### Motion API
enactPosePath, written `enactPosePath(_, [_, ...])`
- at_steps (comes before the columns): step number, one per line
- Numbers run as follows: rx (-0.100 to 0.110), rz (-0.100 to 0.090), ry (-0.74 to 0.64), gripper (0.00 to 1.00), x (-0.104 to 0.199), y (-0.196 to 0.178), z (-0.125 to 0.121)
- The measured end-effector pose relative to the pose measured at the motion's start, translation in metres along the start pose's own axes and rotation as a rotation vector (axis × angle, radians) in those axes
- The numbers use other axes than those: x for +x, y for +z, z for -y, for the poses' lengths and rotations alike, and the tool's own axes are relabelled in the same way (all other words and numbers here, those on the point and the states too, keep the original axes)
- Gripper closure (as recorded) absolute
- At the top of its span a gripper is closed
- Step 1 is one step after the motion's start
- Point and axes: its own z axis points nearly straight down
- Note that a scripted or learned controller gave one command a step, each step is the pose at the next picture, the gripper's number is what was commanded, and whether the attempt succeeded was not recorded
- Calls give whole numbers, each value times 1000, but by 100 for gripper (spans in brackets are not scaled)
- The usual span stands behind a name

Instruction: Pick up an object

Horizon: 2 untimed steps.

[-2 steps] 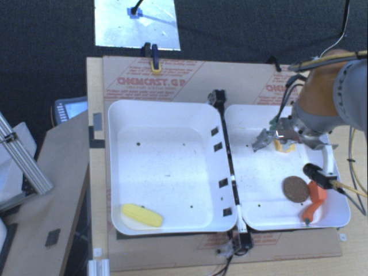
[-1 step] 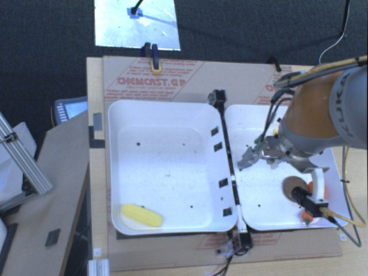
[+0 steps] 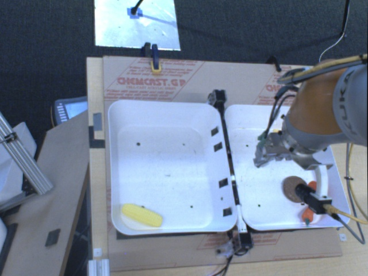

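Two shallow white bins are seen side by side on the bench (image 3: 172,76), which is covered by a sheet printed with red lettering. In the left bin (image 3: 167,165), a yellow corn-like object (image 3: 142,215) lies flat in the near left corner, close to the front wall and just inside the left wall. The arm (image 3: 322,105) reaches in from the right and is positioned above the right bin (image 3: 253,206), with its orange band spread over the bin's far right part. The gripper (image 3: 265,153) is found below the band, over the middle of the right bin; whether its fingers are apart or together cannot be told, since the assembly is viewed from above and its tips are not distinguishable. Nothing is seen clamped in it. A round brown object (image 3: 293,187) lies on the floor of the right bin, just beside the gripper on the near right side. Two small orange pieces (image 3: 309,214) are seen near the bin's front right corner, partly covered by a black fitting. The yellow object is well apart from the gripper, across the divider between the two bins
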Motion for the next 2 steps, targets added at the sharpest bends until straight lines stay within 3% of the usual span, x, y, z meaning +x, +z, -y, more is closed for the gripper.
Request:
enactPosePath(1, [-18,2,-2,100,0,-159,-50])
enactPosePath(2, [11,1,7,100,-50,30,-65])
